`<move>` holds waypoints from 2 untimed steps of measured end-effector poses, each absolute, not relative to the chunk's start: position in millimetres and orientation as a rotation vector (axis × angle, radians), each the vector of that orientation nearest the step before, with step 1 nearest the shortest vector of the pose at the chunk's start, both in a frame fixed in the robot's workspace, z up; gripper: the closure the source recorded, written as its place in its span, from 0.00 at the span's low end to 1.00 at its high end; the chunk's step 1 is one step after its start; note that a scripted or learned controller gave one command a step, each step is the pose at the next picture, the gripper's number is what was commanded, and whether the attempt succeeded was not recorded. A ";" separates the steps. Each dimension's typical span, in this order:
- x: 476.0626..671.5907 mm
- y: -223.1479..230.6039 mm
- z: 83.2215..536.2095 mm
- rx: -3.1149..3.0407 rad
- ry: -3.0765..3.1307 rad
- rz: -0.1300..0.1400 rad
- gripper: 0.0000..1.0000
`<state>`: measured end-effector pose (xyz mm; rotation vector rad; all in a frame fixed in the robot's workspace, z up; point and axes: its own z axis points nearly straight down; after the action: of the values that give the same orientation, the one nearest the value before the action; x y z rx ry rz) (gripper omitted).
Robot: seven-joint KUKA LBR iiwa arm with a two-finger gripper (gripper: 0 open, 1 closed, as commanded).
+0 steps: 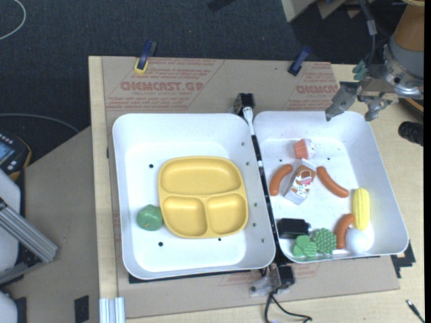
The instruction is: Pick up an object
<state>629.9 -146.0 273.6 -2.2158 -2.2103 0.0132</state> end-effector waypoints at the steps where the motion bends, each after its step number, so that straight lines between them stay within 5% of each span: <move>1: 631.8 -145.7 281.6 -2.221 -2.221 0.001 0.00; 2: 629.6 -145.9 217.8 -2.218 -2.217 0.007 0.00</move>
<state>629.6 -145.9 217.8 -2.2175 -2.2167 0.0069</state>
